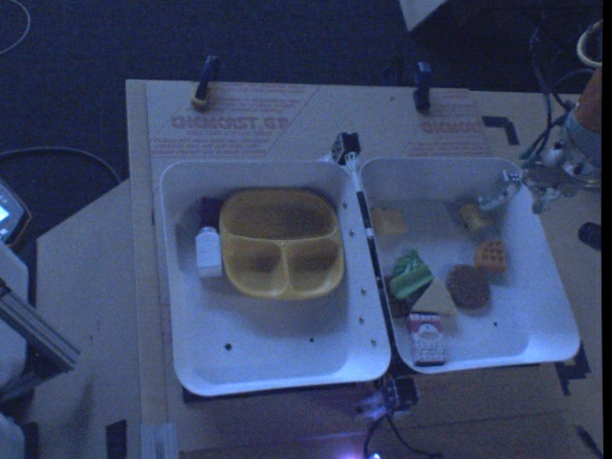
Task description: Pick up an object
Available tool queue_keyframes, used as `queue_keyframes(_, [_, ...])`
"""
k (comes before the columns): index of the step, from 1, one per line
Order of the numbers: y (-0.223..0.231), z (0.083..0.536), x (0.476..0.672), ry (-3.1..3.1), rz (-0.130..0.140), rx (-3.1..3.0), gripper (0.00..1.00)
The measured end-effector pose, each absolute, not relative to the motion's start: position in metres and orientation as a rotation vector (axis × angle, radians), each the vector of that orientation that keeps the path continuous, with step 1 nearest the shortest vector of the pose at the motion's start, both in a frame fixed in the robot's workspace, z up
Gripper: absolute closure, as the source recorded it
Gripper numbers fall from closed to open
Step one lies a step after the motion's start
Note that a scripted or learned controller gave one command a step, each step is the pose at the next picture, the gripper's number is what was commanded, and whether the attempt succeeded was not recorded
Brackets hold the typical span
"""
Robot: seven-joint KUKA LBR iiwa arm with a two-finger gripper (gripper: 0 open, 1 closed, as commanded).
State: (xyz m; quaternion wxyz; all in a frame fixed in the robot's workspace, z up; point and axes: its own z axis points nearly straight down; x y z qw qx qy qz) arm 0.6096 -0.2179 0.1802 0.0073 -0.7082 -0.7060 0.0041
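A: Where is the claw (512, 187)?
B: Over the top right edge of the right bin (545, 285). I cannot tell how wide it is.

A: Is there room in that bin?
B: Yes, bare floor in the top middle and down the right side.

A: What is closest?
B: A little tan thing (472, 217), just left and below the claw. I cannot tell if they touch. A waffle (491, 254) and a brown cookie (469, 286) lie lower.

A: And the left bin (182, 285)?
B: A yellow plate (280, 242) and a white bottle (208, 252).
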Motion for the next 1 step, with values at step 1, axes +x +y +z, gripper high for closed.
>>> queue_keyframes(1, [-0.2174, 0.1893, 0.6131, -2.221, 0.001, -2.220, 0.00])
